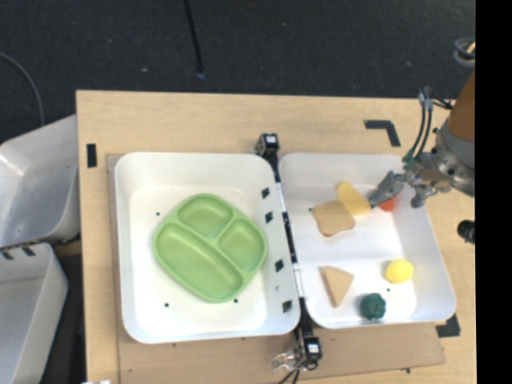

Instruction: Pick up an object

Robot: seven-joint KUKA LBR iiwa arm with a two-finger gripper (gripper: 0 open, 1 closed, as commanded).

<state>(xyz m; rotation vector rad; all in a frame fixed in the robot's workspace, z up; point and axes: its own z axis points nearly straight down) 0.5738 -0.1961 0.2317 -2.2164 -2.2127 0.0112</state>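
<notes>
wooden bench [200, 118] under two white bins [128, 214]

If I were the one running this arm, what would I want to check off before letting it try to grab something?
1. Gripper is over the bin that has things to pick, the right bin: ok.
2. A target is close: a small red thing lies by the fingertips, next to the yellow block: ok.
3. Fingers open wide enough: cannot tell.
4. Nothing already held: cannot tell.
5. Target stands apart from its neighbours: not ok, the red thing, yellow block and tan slice crowd together.
6. Other items, the yellow ball and green ball, lie out of the way: ok.
</notes>
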